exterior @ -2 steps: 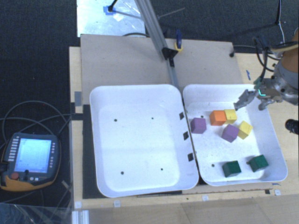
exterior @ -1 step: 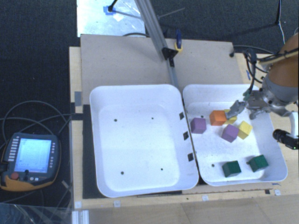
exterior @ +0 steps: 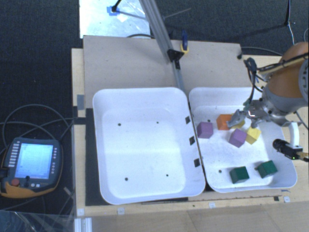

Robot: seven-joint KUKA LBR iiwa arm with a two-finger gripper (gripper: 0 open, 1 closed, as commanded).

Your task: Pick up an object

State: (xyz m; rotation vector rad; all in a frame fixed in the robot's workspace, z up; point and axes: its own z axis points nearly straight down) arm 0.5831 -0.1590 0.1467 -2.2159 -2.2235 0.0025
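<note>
Arm [exterior: 289, 81]: enters from the right and reaches over the right bin [exterior: 212, 96]; the orange band sits above the wrist.

Gripper [exterior: 240, 118]: low over the upper middle of the right bin, among the cluster of blocks. Whether its jaws are apart or closed cannot be told at this size, and no block is seen between them.

Orange block [exterior: 222, 122]: just beside the gripper on its left, partly covered by it; the likeliest target.

Yellow block [exterior: 253, 135]: just below and right of the gripper, touching or nearly touching the purple block [exterior: 237, 137].

Second purple block [exterior: 204, 129]: apart from the cluster, near the wall between the bins.

Green blocks [exterior: 239, 174] [exterior: 266, 168]: near the front wall, well apart from the gripper.

Left bin [exterior: 140, 96]: bears no blocks.

Risk, crowding: orange, yellow and purple lie close together, so a closing finger may land on top of a neighbour or push it aside instead of flanking one block.

Risk, edge grasp: if the gripper is off-centre on the orange block, it may catch only a corner and the block could twist out on lifting.

Risk, empty close: a descent into the gap between blocks would close on nothing.

Risk, double grasp: two touching blocks may be pinched together, and one would probably drop.
</note>
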